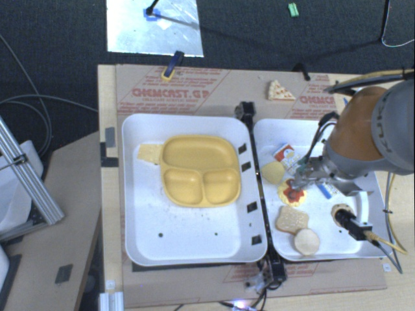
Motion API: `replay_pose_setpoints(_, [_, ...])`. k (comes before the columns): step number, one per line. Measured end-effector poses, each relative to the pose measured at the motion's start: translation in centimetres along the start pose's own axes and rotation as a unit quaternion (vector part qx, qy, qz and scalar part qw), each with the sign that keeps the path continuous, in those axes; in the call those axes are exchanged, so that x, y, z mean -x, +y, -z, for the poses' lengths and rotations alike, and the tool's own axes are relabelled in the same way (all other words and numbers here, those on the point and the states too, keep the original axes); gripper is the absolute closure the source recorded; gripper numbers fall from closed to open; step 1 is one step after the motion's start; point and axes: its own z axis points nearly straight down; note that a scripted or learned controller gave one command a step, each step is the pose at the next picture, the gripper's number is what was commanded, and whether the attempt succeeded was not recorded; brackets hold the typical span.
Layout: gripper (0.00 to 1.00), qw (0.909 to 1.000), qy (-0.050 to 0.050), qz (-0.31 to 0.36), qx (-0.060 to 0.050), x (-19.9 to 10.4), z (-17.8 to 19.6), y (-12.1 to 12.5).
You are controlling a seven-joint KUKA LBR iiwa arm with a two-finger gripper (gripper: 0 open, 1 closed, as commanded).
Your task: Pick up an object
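Slanted look down onto a desk (pixel 194 86) covered in brown printed card, with two shallow white bins side by side.

Nearest the camera, closer than the hand: a round pale bun (pixel 307 241) by the near wall of the right bin (pixel 337 251). Just beside it, one step farther back, a slice of brown toast (pixel 292 219).

Directly beyond the toast, the hand (pixel 299 185), at the end of a grey arm (pixel 369 131) with an orange band, stretched in from the view's right and set low over the middle of the right bin. Grip impossible to tell from this angle, whether wide or narrow.

Right under the hand, partly covered by it: a small round red and yellow piece (pixel 292 197). Unclear whether touched or merely close.

Just beside the hand toward the view's right, a small blue piece (pixel 322 190). Just to the view's left of the hand and slightly farther back, a pale yellow ball (pixel 273 172). Beyond that, a red and white packet (pixel 284 153).

Well to the view's left of the hand, the left bin (pixel 188 238), with a yellow divided plate (pixel 200 171) in its middle. Touching the plate's far left corner, a pale yellow square slice (pixel 150 153).

Farther back than the hand, on the card past the bins, a toy pizza wedge (pixel 281 91). Off to the view's left of that, a blue and yellow item (pixel 172 65).

Farthest from the hand, on the dark floor: a shiny silver sheet (pixel 154 18) and a small green piece (pixel 293 9).
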Motion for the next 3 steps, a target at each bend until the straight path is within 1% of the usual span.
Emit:
replay_pose_setpoints(1, [0.0,1.0,0.0,0.0,-0.002,0.0,-0.2,-0.1])
replay_pose_setpoints(2, [0.0,0.9999,0.002,0.001,-0.011,-1.4,-2.1,3.3])
replay_pose_setpoints(3, [0.0,0.9998,0.004,-0.001,-0.022,-0.5,-2.1,11.8])
